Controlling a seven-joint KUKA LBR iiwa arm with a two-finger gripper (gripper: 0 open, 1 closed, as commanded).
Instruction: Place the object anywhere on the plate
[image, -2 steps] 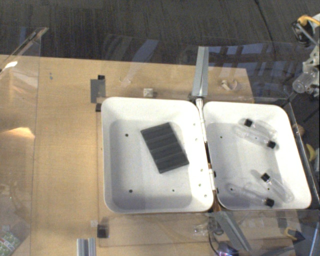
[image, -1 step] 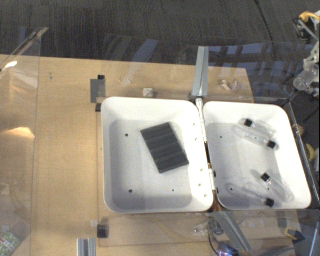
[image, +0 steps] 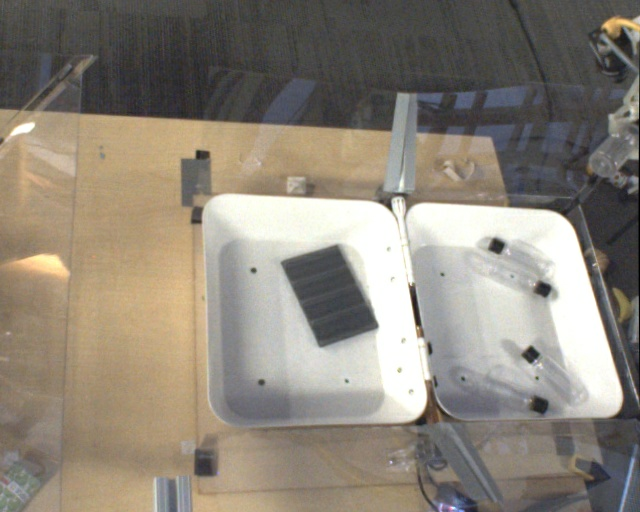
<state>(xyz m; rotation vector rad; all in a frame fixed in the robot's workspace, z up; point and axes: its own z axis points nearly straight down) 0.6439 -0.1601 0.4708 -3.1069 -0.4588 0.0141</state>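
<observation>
A dark grey ridged rectangular plate (image: 329, 295) lies flat and slightly turned in the middle of the left white bin (image: 225, 330). In the right white bin (image: 590, 300) lie two clear tubes with black end caps. One tube (image: 518, 266) lies slantwise near the bin's far side. The other tube (image: 537, 380) lies near the front right corner. Both rest on the bin floor, apart from each other, and nothing touches them.
A grey metal bar (image: 402, 150) runs back from the seam between the bins. Black brackets (image: 200, 176) stand by the left bin's far corner, and a small block (image: 296, 185) sits behind it. Pale machine parts (image: 618, 150) show at the top right edge.
</observation>
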